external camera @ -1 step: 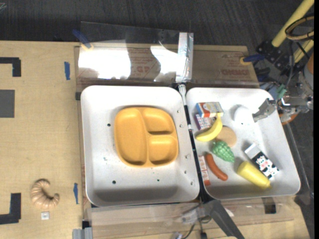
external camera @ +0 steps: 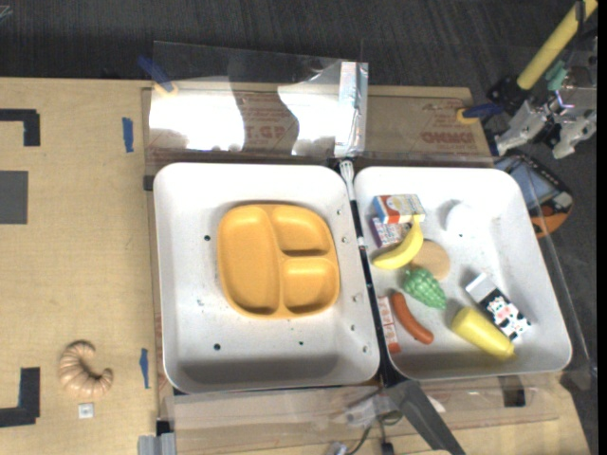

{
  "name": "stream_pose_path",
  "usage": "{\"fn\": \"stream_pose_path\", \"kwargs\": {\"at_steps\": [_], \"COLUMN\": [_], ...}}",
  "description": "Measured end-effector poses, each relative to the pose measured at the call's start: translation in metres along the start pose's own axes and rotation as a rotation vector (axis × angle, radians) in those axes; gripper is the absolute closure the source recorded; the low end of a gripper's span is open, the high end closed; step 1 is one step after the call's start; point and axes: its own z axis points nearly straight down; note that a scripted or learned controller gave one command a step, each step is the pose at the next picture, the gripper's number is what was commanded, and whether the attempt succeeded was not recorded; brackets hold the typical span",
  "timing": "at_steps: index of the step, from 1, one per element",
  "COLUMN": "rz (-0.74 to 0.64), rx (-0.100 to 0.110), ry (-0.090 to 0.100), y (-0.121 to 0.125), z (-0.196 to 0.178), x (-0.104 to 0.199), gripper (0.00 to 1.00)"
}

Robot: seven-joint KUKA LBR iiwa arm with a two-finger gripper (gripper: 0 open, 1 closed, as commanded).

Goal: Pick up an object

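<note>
From my feed, everything pickable sits in the right bin (external camera: 517, 211). A small carton (external camera: 392, 212) stands near its far-left corner, and a banana (external camera: 402, 249) curves just in front of it, touching its lower edge. A tan disc (external camera: 435, 257) lies against the banana's right side. Below that is a knobbly green toy (external camera: 425, 288), and a red sausage (external camera: 412, 319) lies slantwise beside it, near the bin's left wall. Toward the near-right corner a yellow wedge (external camera: 482, 334) rests against a black-and-white box (external camera: 503, 313).

The left bin (external camera: 180, 254) holds a yellow divided tray (external camera: 280, 259), lying flat in the middle. A toy croissant (external camera: 85, 368) lies on the tabletop (external camera: 66, 207), well apart from both bins.

The tool (external camera: 545, 126) shows as grey metalwork beyond the right bin's far-right corner — outside the bin and touching none of the objects. It is too small and cluttered there for me to make out how wide it stands — I cannot tell.
</note>
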Motion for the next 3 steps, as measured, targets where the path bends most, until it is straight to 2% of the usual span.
{"fn": "stream_pose_path", "kwargs": {"at_steps": [1, 2, 3], "rz": [-0.006, -0.067, 0.427], "rx": [0.011, 0.019, 0.019], "ry": [0.002, 0.002, 0.001], "y": [-0.049, -0.097, -0.132], "z": [0.016, 0.130, 0.225], "x": [0.016, -0.056, -0.050], "gripper": [0.00, 0.00, 0.00]}}
